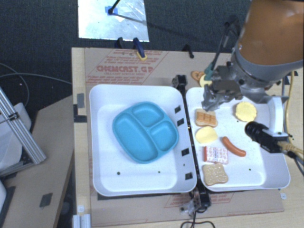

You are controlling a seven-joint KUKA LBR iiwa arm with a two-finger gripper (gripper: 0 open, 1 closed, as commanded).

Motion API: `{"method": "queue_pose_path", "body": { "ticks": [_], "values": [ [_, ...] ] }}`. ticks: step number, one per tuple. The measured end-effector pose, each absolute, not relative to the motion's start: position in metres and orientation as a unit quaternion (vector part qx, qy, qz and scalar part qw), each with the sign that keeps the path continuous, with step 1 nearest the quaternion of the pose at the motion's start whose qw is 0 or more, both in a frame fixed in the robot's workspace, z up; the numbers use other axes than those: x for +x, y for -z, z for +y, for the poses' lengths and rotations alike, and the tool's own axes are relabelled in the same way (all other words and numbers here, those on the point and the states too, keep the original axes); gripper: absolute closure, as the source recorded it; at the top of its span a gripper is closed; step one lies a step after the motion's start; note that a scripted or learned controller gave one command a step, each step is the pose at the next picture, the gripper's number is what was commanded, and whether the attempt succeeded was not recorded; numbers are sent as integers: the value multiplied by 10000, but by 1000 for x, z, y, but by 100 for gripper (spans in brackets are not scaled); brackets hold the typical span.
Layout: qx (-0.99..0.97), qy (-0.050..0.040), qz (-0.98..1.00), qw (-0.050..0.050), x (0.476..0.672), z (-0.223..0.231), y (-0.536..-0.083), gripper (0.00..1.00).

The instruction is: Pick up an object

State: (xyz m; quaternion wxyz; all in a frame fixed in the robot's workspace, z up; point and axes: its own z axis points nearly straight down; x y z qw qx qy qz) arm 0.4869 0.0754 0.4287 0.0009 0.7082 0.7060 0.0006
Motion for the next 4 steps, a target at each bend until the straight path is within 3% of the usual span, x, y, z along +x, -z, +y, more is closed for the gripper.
{"method": "queue_pose_path", "body": {
  "ticks": [2,3,4],
  "values": [
    [7033,-38,7109,25,488,78,-452,100],
    [7045,-18,7097,2,486,123,-448,100],
    [7076,15,7067,-6,486,102,-386,100]
  ]
}}
